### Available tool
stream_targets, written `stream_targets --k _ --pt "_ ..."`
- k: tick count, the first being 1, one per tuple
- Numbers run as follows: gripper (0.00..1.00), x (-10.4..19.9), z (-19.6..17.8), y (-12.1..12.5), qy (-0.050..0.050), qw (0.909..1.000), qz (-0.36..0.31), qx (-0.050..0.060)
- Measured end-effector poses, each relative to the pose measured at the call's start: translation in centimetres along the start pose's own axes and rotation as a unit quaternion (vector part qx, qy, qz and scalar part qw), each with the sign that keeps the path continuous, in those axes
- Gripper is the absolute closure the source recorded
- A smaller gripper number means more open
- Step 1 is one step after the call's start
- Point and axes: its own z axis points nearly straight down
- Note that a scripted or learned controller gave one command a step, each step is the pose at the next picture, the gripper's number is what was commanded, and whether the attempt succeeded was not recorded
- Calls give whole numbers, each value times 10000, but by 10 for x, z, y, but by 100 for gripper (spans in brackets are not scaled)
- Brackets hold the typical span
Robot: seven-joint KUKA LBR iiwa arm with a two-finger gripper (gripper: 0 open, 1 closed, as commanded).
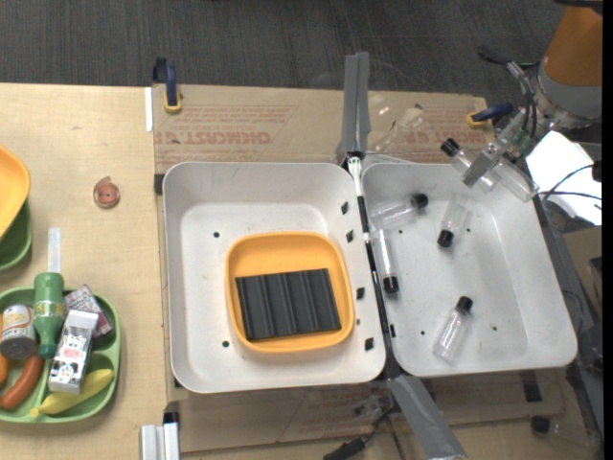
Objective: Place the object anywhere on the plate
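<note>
Over the right bin, near its far right corner, the gripper hangs from the arm with a clear vial at its tip, black cap pointing left. The vial looks pinched between the fingers, so I take the gripper to be closed on it, though clear plastic against white makes the contact hard to read. Four more vials lie loose in that bin: one near the far left, one along the left wall, one in the middle and one toward the near side. The plate, orange with a dark ribbed insert, sits in the left bin, well apart from the gripper. To do this step well, I would lift the vial clear of the divider between the bins, carry it left, and come down low over the insert before letting go; a round vial dropped from height would likely roll off, while the ribs should hold it if it is laid along them. On the cardboard behind the bins, red print reads upside down; I cannot make it out for certain. Small packets in the green tray at far left carry labels too small to read.
</note>
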Motion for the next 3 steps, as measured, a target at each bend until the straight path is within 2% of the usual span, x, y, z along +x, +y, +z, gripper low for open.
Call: stream_targets --k 1,2,3 --pt "100 -23 -33 -25 -7 9917 -1285 -6" --pt "100 -47 -5 -44 2 9814 -1919 -5" --pt "100 -45 -47 -45 -14 9535 -3015 -14"
